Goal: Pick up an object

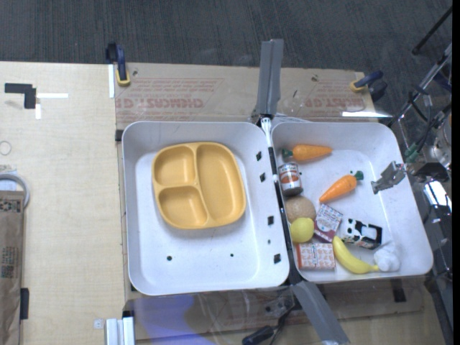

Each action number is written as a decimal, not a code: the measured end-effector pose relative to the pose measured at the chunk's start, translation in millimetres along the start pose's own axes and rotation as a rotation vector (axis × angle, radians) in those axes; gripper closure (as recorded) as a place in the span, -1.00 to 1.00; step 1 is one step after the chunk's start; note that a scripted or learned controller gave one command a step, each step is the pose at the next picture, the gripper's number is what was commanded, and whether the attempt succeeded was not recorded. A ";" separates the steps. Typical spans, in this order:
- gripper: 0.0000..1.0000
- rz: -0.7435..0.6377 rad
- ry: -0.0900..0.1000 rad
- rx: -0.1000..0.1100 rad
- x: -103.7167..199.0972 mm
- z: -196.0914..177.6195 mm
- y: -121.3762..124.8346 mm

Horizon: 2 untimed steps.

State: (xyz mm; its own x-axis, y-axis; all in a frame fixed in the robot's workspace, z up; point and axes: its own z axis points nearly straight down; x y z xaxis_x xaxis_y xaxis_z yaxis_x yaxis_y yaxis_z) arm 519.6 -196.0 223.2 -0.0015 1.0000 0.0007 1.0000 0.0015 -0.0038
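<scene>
Task looks barely begun: nothing is lifted, every object lies in the right bin (pixel 399 165). The left bin (pixel 136 214) holds a yellow divided plate (pixel 199 185) and nothing else.

In the right bin: one carrot (pixel 311 152) at 11 o'clock, a small can (pixel 290 178) just below it, a second carrot (pixel 338 188) near the centre, a brown round thing (pixel 300 208) and a lemon (pixel 302 229) at 8 o'clock, a small packet (pixel 328 217), a black-and-white carton (pixel 361 233), a pink box (pixel 316 256) and a banana (pixel 351 257) at 6 o'clock, a white lump (pixel 387 260) at 5 o'clock.

The claw (pixel 389 177) sits at the bin's 3 o'clock edge, near the second carrot but apart from it. It holds nothing and seems to touch no object. How wide it stands: too small and slanted, cannot tell.

Left to do: reach over an object, descend, close, lift
</scene>
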 end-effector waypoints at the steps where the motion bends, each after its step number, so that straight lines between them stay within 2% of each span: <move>1: -1.00 -0.026 -0.003 -0.011 48.7 127.3 26.9; 2: -1.00 -0.177 -0.002 -0.004 57.7 131.2 72.0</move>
State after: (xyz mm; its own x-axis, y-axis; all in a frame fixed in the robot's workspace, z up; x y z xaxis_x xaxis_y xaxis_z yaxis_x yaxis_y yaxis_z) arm 591.0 -138.1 91.8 -0.1772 0.9842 -0.0006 0.9842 0.1772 -0.0002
